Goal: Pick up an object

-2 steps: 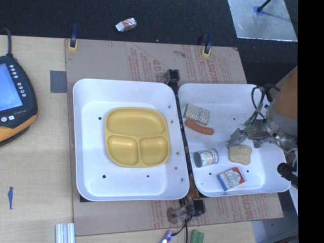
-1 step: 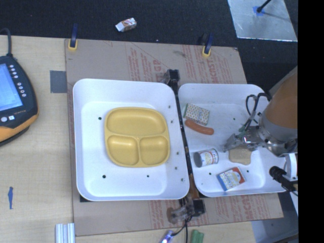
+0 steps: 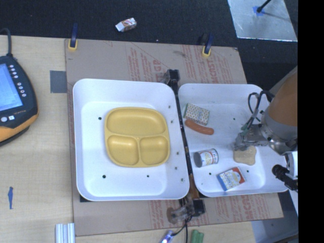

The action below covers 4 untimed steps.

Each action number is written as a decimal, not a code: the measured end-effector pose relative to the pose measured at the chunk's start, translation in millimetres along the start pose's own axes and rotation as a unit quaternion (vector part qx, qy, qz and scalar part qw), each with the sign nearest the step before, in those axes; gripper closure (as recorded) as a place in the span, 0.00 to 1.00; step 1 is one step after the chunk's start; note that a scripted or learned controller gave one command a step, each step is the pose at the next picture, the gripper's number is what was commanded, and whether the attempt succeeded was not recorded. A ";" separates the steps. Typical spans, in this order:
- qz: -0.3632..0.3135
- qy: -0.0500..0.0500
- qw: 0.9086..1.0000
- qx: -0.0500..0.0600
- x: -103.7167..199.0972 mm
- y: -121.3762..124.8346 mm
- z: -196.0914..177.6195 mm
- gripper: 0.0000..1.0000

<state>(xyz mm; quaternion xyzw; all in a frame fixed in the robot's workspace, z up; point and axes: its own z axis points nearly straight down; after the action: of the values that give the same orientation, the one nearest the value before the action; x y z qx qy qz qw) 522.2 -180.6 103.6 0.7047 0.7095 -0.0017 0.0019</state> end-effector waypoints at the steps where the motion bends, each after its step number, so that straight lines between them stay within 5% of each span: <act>1: 0.000 0.000 1.000 0.000 0.0 0.0 0.0 0.00; 3: 0.000 0.002 1.000 0.001 88.7 64.4 11.3 0.00; 4: 0.001 0.003 1.000 0.002 83.1 104.9 7.4 0.00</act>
<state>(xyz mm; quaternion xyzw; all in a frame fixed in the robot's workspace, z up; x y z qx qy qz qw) 626.5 -96.8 95.8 0.7057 0.7085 -0.0010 -0.0022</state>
